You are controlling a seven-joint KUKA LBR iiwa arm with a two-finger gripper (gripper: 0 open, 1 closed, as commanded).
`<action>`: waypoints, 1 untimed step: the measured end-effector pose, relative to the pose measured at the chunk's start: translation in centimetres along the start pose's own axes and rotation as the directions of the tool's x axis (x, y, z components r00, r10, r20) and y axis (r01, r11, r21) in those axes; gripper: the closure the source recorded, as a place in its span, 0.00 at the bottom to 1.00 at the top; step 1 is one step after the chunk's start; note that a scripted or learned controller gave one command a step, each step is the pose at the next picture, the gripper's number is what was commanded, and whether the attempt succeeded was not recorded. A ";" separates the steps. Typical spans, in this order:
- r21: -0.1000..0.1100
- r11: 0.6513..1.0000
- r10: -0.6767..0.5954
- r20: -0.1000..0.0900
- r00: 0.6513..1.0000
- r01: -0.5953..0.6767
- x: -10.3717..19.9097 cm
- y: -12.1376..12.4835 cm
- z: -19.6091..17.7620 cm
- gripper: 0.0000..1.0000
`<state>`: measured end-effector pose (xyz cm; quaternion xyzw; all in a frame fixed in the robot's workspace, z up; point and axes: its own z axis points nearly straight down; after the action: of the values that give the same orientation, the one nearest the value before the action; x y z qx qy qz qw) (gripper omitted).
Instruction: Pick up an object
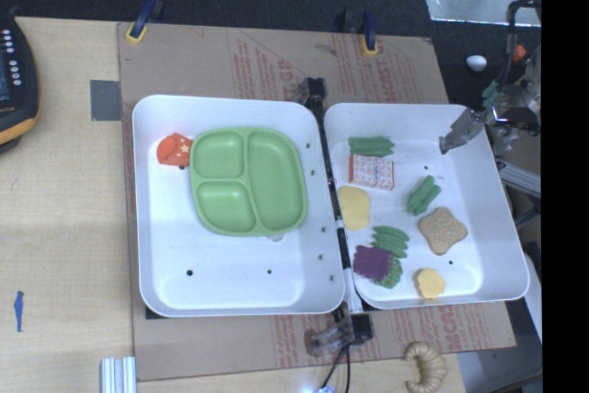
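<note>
Nearest the camera, a tan curled thing [425, 365] lies on the cardboard sheet [230, 60] just below the right bin [502, 225], outside its rim. My gripper [457, 132] hangs at that bin's upper right corner, close over the rim, and whether my jaws are parted or closed I cannot tell. Beneath and to my left the bin is crowded: a green bean pod [371, 144] near the top wall, a red-and-white packet [371, 171] below it whose print is too small to read, a yellow piece [353, 206] against the left wall, a second green pod [423, 194], a tan toast slice [442, 230], more green pods [389, 239], a purple bunch [372, 262] and a small yellow piece [429, 283] by the bottom rim. Bare floor runs along the right wall. In the left bin [166, 281] a green divided plate [248, 180] touches a red piece [174, 149]; its lower half is bare. Red lettering on the cardboard is unreadable.
</note>
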<state>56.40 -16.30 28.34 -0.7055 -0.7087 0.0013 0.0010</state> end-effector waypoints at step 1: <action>0.011 1.000 0.000 -0.002 1.000 0.000 -2.3 0.6 17.9 0.00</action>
<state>56.96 -18.60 10.44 -0.7055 -0.7087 0.0045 0.0056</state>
